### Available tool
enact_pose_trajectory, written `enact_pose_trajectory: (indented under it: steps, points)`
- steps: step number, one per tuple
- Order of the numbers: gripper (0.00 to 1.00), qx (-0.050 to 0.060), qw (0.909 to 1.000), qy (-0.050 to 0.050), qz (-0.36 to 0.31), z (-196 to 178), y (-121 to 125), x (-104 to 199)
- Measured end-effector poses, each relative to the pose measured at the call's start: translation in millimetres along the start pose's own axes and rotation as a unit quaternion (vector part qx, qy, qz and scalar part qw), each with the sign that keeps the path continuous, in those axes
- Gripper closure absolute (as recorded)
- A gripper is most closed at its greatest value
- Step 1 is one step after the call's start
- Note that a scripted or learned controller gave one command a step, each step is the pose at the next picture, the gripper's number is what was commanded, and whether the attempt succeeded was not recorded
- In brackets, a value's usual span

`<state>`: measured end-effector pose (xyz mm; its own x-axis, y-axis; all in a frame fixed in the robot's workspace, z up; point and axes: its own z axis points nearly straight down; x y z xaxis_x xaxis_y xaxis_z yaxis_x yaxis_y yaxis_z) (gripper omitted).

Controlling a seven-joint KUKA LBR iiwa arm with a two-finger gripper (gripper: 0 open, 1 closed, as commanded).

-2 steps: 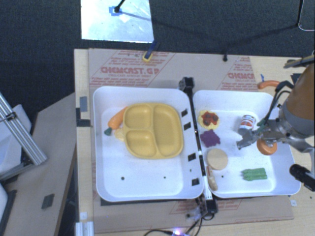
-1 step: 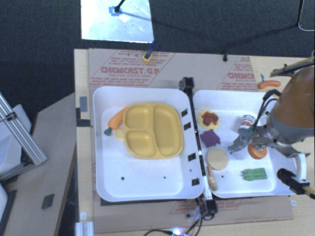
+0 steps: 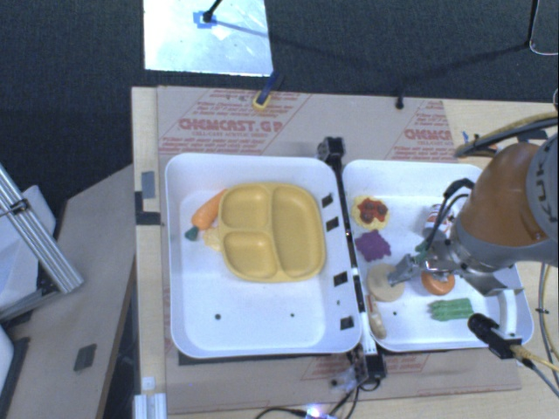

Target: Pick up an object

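Over the right bin [image 3: 397,171], the gripper [image 3: 410,269] hangs low with nothing seen between its fingers, whose spread I cannot tell, so the pick looks not yet made: a tan disc [image 3: 384,284] just beside it, and red "CHEMCAST GP" print on the board [image 3: 229,123] well beyond.

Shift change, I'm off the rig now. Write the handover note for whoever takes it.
Gripper: low in the right bin, by the tan disc; finger state unclear, nothing seen held.
Right bin: pizza slice, purple grapes, orange piece, green piece.
Left bin: yellow divided tray, carrot against its left side.
Done: no pick visible.
Left: grasp and lift one object.
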<state>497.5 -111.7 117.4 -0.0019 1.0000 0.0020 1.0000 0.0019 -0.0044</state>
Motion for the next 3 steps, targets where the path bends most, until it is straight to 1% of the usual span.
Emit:
enact_pose_trajectory:
  steps: [1, 2, 3]
  points:
    - [0.0, -0.005, 1.0, 0.0, 0.0, 28.0, 3.0, 0.2]
    - [1.0, -0.012, 0.9999, -0.004, 0.001, 15.8, 6.1, -2.6]
    - [1.0, -0.005, 1.0, -0.001, -0.001, -27.2, 5.9, -3.5]
